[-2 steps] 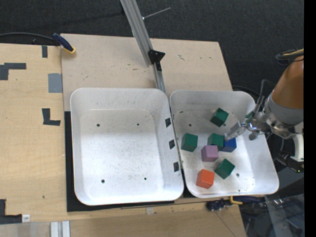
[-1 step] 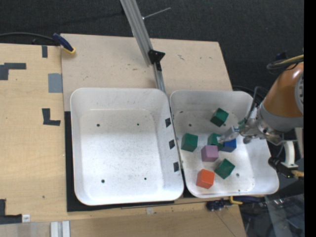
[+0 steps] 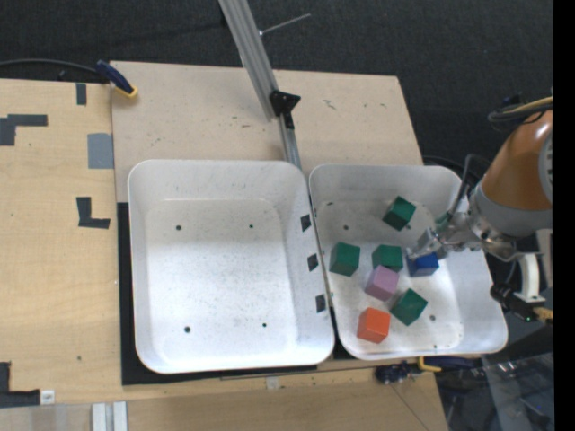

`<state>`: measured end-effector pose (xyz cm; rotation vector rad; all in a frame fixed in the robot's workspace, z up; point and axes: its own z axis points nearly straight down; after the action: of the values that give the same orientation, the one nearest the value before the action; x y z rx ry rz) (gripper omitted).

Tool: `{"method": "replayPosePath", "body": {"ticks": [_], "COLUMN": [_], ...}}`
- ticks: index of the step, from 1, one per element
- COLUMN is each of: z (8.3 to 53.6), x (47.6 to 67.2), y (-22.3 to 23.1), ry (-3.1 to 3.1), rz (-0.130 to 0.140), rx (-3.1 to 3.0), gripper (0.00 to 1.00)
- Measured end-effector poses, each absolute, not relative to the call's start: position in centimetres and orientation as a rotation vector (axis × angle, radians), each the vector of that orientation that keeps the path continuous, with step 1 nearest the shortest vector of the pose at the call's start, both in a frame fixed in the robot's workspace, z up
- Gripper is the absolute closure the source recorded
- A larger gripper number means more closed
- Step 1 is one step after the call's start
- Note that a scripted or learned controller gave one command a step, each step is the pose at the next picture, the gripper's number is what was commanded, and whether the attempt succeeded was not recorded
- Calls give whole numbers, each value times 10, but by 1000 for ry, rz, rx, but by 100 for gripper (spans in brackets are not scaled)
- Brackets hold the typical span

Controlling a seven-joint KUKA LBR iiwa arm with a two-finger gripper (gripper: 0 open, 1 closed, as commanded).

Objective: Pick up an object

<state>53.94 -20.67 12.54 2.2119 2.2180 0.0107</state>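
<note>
Several small blocks lie in the right bin (image 3: 449,182): a green block (image 3: 400,213) toward the back, two green blocks (image 3: 344,259) (image 3: 388,257) in the middle, a purple block (image 3: 382,283), another green block (image 3: 410,306) and an orange-red block (image 3: 374,324) near the front. A blue block (image 3: 422,263) sits right at the tip of my gripper (image 3: 432,246), which reaches low into the bin from the right. The view does not show whether the blue block is gripped or merely touched.
The left bin (image 3: 144,187) stands beside the right one, sharing a middle wall. A slanted metal pole (image 3: 256,57) runs down to the bins' back edge. The arm's orange band (image 3: 526,164) hangs over the right bin's right rim.
</note>
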Motion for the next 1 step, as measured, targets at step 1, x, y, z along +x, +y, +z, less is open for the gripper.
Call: {"method": "replayPosePath", "body": {"ticks": [1], "z": [170], "x": [539], "y": [-199], "ry": [2222], "rz": [1], "rx": [2217], "gripper": [100]}}
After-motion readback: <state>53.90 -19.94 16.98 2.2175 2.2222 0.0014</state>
